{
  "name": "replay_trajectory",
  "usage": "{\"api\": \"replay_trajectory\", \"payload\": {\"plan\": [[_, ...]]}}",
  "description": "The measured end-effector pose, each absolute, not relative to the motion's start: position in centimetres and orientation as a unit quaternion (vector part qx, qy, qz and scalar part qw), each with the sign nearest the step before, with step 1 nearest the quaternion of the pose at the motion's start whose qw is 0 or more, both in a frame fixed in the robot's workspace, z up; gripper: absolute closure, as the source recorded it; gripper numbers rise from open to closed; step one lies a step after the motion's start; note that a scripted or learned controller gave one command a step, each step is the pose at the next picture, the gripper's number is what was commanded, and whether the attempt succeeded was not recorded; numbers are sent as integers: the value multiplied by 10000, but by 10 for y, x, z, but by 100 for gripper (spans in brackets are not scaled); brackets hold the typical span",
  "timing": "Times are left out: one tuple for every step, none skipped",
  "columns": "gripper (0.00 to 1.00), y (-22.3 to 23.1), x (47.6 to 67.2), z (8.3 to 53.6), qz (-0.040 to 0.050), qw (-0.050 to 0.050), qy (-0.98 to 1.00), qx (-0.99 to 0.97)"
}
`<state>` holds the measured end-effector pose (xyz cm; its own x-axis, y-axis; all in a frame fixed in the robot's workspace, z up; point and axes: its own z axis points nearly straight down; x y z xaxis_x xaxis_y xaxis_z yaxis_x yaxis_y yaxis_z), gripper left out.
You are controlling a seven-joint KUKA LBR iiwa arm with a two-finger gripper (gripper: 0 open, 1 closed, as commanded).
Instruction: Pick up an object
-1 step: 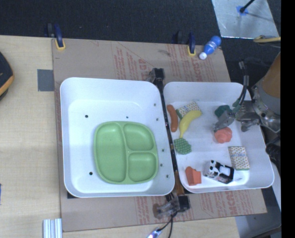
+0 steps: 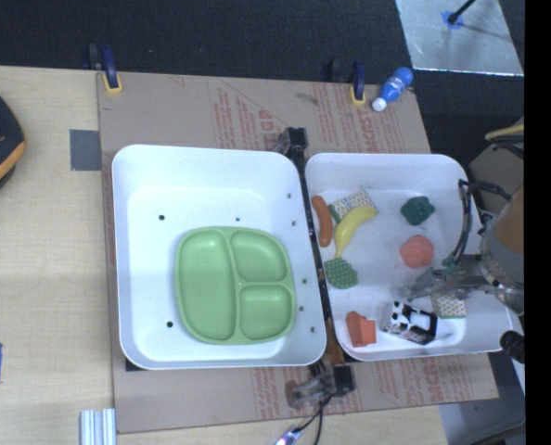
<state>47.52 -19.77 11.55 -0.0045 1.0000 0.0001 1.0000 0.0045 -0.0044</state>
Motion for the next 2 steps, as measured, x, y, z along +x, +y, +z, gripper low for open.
{"api": "replay_trajectory", "payload": {"plan": [[0,-188,547,92,11,9,-7094,-7048],[100,-189,546,102,19,12,-7105,-7037]]}}
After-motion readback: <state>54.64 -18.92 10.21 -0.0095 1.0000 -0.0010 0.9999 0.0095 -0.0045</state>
